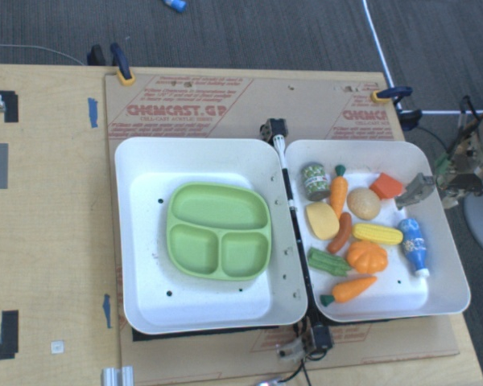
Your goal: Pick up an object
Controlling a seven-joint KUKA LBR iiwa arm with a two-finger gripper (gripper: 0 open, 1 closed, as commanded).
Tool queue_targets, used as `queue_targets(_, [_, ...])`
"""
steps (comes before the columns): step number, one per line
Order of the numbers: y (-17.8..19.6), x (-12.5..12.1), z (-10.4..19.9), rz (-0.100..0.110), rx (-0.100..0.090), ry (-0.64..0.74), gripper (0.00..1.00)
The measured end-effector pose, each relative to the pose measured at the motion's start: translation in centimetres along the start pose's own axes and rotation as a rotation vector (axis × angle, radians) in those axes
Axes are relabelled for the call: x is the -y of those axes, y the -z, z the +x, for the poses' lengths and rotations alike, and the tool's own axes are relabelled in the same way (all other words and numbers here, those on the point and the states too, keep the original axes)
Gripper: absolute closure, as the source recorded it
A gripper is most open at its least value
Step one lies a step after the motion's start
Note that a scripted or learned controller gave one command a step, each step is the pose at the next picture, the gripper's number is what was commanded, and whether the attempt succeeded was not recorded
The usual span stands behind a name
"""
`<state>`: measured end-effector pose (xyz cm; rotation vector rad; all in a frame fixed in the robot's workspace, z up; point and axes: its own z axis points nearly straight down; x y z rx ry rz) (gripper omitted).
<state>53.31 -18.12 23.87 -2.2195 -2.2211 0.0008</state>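
Toy food, a jumble of small plastic pieces, fills the right-hand white bin [455, 296], and any one of them could serve as the object to pick up. The gripper [414, 191] sits at the bin's upper right edge, reaching in from the right side of the worktop [48, 215]. Whether it is wide or narrow cannot be told; it is small and partly blurred, and nothing is visibly held in it.

Just beside the gripper, slightly up and to its left, lies a red-orange block [387, 186]. A little further left is a round tan potato [365, 205]. Below the gripper lie a blue bottle [414, 247] and a yellow corn cob [377, 233], with an orange pumpkin [366, 256] under the cob. Well to the gripper's left are an upright carrot [337, 195], a green can [314, 180], a yellow piece [323, 220] and a sausage [340, 233]. A green vegetable [328, 262] and a second carrot [352, 289] lie toward the near edge.

The pieces appear gathered in one bin so the arm has a dense supply to grab from, while the left bin [145, 175] holds a green divided plate [219, 232], well apart from the gripper. The red-orange block looks the nearest candidate.
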Motion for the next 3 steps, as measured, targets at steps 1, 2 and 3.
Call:
queue_targets(1, [-15.2, -0.2, 3.1, -0.008, 0.001, 0.001, 0.00])
queue_targets(2, [-14.1, -0.3, 2.9, -0.013, 0.007, -0.002, 1.00])
queue_targets(3, [-4.0, -0.1, 10.6, -0.002, 0.000, 0.001, 1.00])
